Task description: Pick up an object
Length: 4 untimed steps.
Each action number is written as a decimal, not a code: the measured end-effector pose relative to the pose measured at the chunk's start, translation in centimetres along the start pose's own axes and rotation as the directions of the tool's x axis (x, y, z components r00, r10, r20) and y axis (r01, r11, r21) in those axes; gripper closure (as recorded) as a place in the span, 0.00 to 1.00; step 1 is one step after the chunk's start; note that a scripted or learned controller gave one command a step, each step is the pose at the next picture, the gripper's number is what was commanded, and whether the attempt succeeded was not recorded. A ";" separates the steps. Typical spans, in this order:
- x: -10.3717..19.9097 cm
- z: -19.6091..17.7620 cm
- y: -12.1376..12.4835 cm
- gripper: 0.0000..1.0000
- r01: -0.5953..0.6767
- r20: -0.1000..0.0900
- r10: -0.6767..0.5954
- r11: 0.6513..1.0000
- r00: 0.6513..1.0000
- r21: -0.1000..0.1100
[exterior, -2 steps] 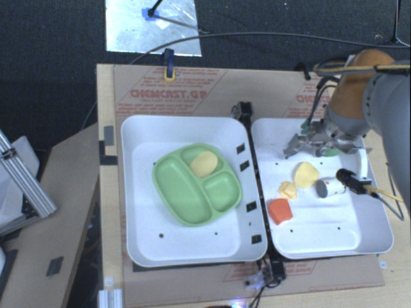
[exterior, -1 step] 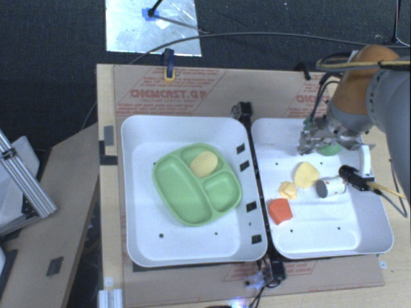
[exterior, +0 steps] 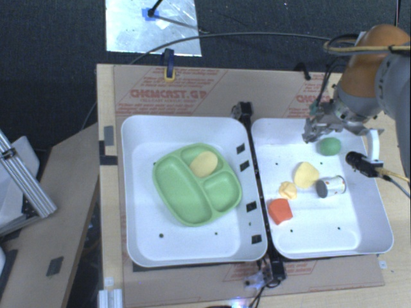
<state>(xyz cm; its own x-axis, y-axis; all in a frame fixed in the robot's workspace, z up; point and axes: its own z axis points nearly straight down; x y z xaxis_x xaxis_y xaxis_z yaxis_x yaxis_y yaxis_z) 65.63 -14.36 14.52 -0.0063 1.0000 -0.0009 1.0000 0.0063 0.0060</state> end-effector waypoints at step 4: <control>9.9 -8.8 -2.7 1.00 0.003 -0.002 -0.003 1.000 1.000 0.006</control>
